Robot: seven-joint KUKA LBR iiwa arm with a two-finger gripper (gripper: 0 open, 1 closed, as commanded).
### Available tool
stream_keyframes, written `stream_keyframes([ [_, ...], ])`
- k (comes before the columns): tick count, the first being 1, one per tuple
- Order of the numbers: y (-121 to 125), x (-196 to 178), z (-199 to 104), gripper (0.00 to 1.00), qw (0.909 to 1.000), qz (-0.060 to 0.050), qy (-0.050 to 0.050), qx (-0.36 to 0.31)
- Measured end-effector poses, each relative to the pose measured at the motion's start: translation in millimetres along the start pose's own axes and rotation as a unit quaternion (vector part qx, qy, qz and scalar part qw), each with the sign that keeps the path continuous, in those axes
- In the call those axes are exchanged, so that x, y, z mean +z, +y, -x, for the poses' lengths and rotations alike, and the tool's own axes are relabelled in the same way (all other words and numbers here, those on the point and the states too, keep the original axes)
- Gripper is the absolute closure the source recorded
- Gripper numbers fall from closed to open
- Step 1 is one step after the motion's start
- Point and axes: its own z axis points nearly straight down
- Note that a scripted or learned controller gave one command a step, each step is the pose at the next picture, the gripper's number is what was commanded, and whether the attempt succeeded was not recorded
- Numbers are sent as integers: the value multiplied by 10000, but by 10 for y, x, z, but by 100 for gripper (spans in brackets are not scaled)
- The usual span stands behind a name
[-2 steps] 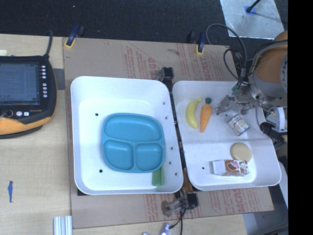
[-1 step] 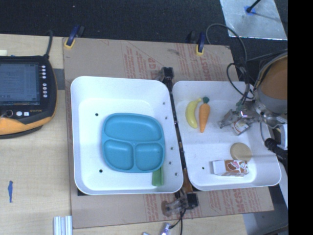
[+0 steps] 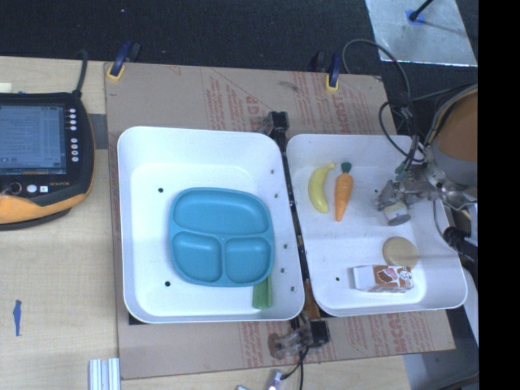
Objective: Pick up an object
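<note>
In the right bin point(image 3: 325, 295) lie a yellow banana point(image 3: 319, 188), an orange carrot point(image 3: 343, 192) beside it, a tan round cookie-like piece point(image 3: 400, 251) and a small white and brown packet point(image 3: 383, 278). My gripper point(image 3: 396, 201) hangs low over the right part of this bin, right of the carrot and just above the tan piece. Its fingertips point down toward the bin floor, and nothing shows between them. The left bin point(image 3: 138, 218) holds a blue divided plate point(image 3: 221, 236) and a green piece point(image 3: 262, 293) at its front edge.
A teach pendant point(image 3: 36, 157) with an orange base lies on the bench at the far left. Cables point(image 3: 382, 71) loop behind the right bin. Clamps point(image 3: 119, 62) hold the cardboard sheet under both bins.
</note>
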Motion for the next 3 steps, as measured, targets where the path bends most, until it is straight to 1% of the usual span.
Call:
stream_keyframes([
  [1, -542, -404, -298, 100, 10000, 11, 5, 15],
  [2, -330, -1151, -745, 100, 10000, 24, 11, 18],
  [3, -186, -1258, -1454, 100, 10000, 18, 7, 12],
])
